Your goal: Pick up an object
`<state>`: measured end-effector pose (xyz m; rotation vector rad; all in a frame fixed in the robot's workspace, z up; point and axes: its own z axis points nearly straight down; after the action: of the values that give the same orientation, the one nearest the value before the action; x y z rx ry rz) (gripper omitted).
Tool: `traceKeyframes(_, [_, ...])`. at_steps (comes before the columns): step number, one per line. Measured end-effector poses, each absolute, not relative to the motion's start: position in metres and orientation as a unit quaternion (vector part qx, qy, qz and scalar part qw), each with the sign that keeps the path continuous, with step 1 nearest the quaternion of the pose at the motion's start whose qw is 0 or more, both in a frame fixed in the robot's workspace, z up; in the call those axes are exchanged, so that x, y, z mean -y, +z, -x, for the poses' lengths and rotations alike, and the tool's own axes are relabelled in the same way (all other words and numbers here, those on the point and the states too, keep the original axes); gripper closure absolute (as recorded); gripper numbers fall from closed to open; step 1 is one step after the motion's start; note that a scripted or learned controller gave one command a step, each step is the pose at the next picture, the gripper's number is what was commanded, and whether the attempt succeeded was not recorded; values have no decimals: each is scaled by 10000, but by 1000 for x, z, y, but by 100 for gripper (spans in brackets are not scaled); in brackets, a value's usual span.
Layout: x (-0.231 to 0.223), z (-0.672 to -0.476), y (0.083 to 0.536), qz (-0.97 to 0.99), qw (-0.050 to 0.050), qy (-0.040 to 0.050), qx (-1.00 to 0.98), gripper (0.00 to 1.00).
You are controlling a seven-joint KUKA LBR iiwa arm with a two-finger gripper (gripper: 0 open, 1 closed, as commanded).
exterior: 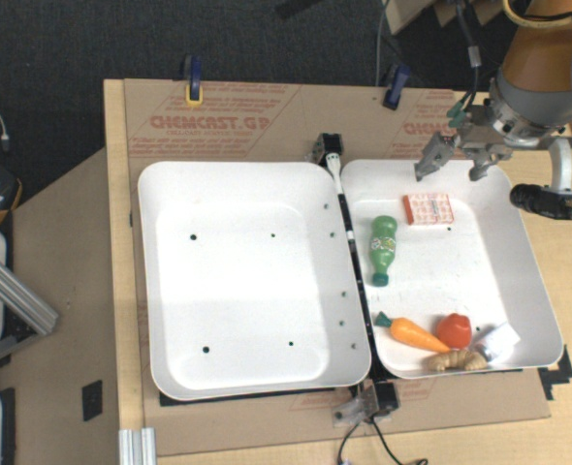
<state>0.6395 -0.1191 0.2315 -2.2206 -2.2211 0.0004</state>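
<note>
Two white bins are sitting side by side on the bench (121, 260). The right bin (519, 250) is holding one green bottle (382, 248), one carrot (412, 333), one red tomato-looking thing (454, 329), one pink-patterned box (429, 208) and maybe a ginger root (458, 360). The claw (457, 164) is hovering with its fingers spread wide over the bin's far edge, gripping nothing.

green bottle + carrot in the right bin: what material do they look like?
Green bottle: likely moulded plastic, smooth, slight sheen, pale label band.
Carrot: probably toy plastic or rubber; uniform orange, green tip, smooth. Too small to tell hard from soft.
</note>
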Motion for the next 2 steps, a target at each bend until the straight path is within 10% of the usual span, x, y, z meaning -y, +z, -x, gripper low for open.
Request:
traceKeyframes(1, [165, -623, 280, 7086, -38, -7, 7056, 0])
traceKeyframes(2, [88, -670, 341, 7039, -41, -41, 7102, 0])
